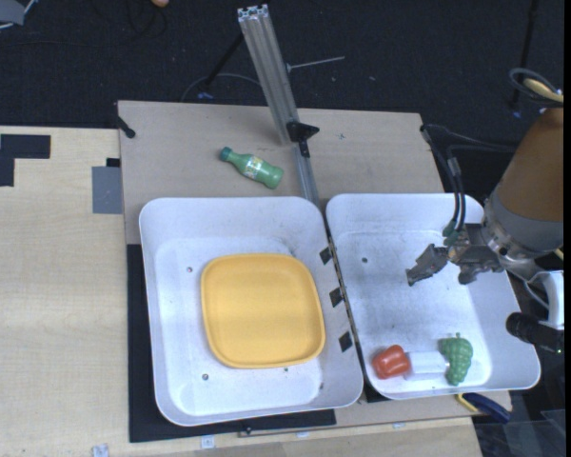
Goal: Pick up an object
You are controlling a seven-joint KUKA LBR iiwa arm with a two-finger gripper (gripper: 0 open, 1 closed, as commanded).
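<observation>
The gripper hangs over the middle of the right bin, reaching in from the right; whether it is spread or pressed together cannot be told from this angle, and nothing shows in its grasp. Below it, well apart, near the bin's front wall, lie a red pepper and a green broccoli-like toy. The left bin holds a yellow plate. Behind the bins, a green bottle lies on the bench.
</observation>
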